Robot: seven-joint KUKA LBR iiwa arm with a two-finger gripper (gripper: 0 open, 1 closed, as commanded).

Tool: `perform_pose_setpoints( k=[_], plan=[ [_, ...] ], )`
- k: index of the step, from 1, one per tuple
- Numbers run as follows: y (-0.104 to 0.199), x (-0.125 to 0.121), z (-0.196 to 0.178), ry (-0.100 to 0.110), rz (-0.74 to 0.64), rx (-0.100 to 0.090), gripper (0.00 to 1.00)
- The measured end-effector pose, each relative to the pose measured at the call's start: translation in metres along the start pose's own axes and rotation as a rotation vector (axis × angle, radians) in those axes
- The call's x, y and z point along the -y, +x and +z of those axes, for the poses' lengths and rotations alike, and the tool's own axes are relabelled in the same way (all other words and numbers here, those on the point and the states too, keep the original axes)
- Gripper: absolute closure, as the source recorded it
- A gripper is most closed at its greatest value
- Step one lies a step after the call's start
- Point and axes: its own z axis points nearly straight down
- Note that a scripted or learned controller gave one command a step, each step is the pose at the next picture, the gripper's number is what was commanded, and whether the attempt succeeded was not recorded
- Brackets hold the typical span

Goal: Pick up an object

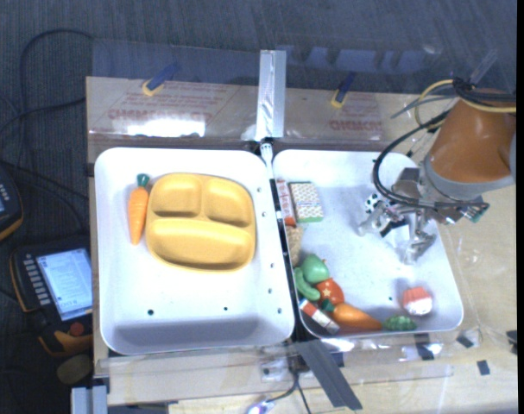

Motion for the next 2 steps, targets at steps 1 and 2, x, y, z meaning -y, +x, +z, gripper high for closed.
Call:
perform_pose_setpoints(
  k=[1,2],
  plan=[
    [-0.002,0.0,-0.009,0.0,0.003,0.006,1.0],
    [0.021,-0.027,0.001,0.017,-0.257,0.004,1.0]
  ],
)
